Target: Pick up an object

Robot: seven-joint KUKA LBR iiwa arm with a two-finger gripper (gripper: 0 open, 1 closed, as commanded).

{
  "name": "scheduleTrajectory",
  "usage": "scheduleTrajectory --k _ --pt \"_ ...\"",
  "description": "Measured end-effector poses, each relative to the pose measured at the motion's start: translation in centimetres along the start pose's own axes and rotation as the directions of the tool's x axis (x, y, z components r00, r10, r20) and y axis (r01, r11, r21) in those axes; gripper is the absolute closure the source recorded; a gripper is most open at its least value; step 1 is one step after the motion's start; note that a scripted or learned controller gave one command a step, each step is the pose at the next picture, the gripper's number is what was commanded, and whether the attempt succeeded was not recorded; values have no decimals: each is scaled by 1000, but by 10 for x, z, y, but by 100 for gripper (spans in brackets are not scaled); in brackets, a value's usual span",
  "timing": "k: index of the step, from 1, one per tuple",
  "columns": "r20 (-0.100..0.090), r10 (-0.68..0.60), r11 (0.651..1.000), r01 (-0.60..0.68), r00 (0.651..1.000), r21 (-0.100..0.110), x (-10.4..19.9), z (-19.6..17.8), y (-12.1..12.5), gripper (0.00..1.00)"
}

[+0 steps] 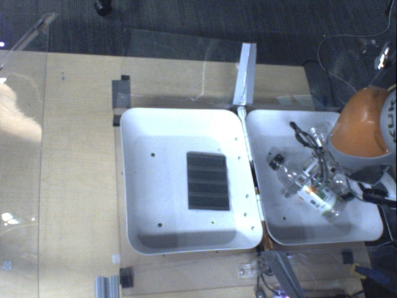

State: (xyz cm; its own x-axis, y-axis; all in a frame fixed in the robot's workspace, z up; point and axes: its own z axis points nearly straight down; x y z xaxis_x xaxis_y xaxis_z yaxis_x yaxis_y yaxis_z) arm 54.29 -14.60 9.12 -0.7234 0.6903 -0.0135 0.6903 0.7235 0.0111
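Observation:
A dark ribbed rectangular pad (208, 180) lies flat in the middle of the left bin (142, 166). In the right bin (273, 222) my gripper (305, 180) reaches down from the orange-banded wrist (358, 128) at the right edge. Right beside the gripper lies a small clear bottle-like object with a white and green label (319, 197). A small dark-capped piece (275, 161) sits just to the gripper's left. Wires and clear parts clutter the gripper, so what touches what cannot be made out.
The two bins meet at a narrow ridge (253, 179). A metal bar (245, 73) stands behind that join. Wooden bench (68, 185) stretches to the left, with a clear sheet over it. Black cables (372, 194) run at the right.

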Motion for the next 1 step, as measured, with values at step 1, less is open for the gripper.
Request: scheduleTrajectory --k 1 --pt "-6 6 1000 -6 1000 1 -84 3 20 0"
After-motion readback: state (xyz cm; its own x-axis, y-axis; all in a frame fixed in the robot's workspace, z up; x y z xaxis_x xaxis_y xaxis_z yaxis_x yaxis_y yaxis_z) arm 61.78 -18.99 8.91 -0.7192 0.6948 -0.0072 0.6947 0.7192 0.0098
